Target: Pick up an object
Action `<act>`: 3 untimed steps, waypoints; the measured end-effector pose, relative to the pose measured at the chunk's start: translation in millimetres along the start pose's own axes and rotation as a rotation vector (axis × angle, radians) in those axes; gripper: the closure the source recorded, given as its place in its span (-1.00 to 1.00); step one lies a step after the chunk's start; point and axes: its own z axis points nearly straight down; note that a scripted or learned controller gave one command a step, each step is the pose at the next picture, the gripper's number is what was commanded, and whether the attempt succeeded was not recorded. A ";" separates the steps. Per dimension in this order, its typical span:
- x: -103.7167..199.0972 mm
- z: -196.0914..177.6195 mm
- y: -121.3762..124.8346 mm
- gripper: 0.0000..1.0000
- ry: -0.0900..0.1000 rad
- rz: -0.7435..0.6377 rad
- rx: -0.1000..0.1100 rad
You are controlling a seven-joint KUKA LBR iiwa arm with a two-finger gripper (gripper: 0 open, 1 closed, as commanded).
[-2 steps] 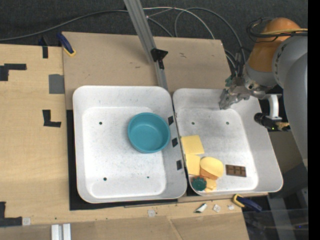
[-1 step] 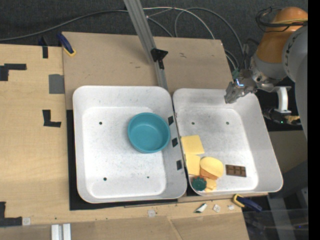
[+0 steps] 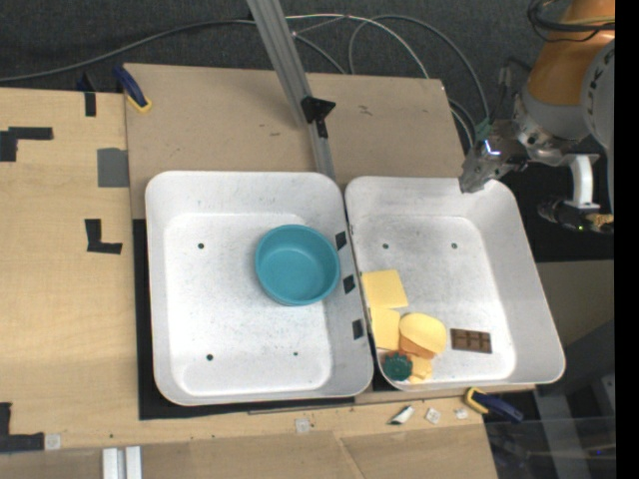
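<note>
A blue bowl (image 3: 297, 264) sits in the left bin (image 3: 180, 347), toward its right side. In the right bin (image 3: 499, 228), near the front left corner, lie a yellow square block (image 3: 383, 289), a yellow round piece (image 3: 423, 334), a small teal object (image 3: 398, 367) and a brown chocolate-like bar (image 3: 470, 341). My gripper (image 3: 474, 176) hangs over the far right corner of the right bin, well away from all of these objects. I see nothing between its fingertips.
A grey metal pole (image 3: 290, 68) slants up from between the bins at the back. Cables (image 3: 399, 38) trail across the dark floor behind the bench. A blue and yellow clamp (image 3: 133, 88) sits at the back left, another (image 3: 489, 403) by the front edge.
</note>
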 end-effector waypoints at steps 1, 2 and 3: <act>54.9 6.9 -8.9 1.00 0.002 -0.004 0.006; 108.1 -9.0 -19.8 1.00 0.003 -0.005 0.004; 151.1 -11.4 -35.2 1.00 0.002 -0.004 0.006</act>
